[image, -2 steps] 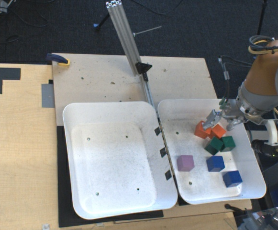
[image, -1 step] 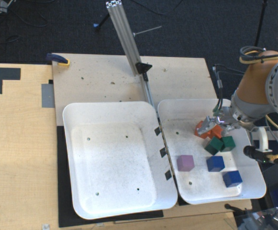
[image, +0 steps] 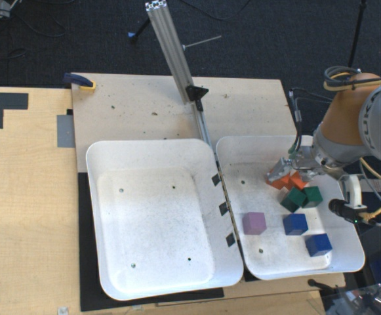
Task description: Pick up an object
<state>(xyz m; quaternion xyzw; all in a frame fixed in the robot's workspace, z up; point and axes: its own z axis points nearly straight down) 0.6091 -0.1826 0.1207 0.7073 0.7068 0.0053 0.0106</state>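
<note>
White plastic: two shallow bins with rounded corners and speckled floors, side by side on the surface (image: 138, 113). The left bin (image: 111, 156) looks bare; the right bin (image: 249, 151) has all the blocks.
Blocks: small matte cubes, hard-edged. I count two blue ones, the upper blue block (image: 296, 224) and the lower blue block (image: 319, 244), plus one purple block (image: 254, 223), a green block (image: 301, 197) and an orange block (image: 284, 182).
Where they sit: purple is on its own near the divider, the blues are toward the near right corner, and green and orange are bunched together right under the gripper.
Gripper: the gripper (image: 287, 172) is metal-grey and down on the orange block, touching it or nearly. Honestly I can't tell how wide it's set or whether it has anything.
Arm: the grey arm (image: 347, 126) with its orange band comes in from the right and hides part of the bin's right wall.
Other stuff: a ribbed aluminium rail (image: 170, 44) slants across the back, there's a blue clamp (image: 79, 81) at the surface's far left corner, and a pale wood table (image: 26, 195) on the left has dark patches.
</note>
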